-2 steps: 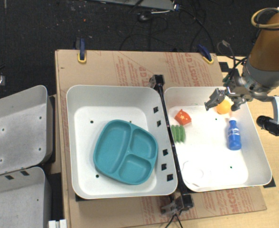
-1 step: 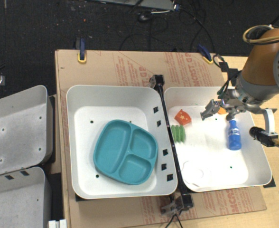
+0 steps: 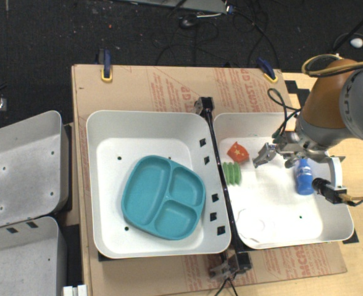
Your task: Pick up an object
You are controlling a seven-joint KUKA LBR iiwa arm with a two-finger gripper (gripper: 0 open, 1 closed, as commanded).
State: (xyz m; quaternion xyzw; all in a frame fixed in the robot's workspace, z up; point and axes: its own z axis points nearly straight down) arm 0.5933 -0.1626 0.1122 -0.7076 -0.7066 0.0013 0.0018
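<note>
The gripper hangs low in the right bin, at the right of the frame; I cannot tell its state. A red object lies just left of it, so the approach step seems in hand; next it must descend there.

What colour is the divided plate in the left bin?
Teal-blue divided plate, plain, no pattern; clear in the camera view.
</note>
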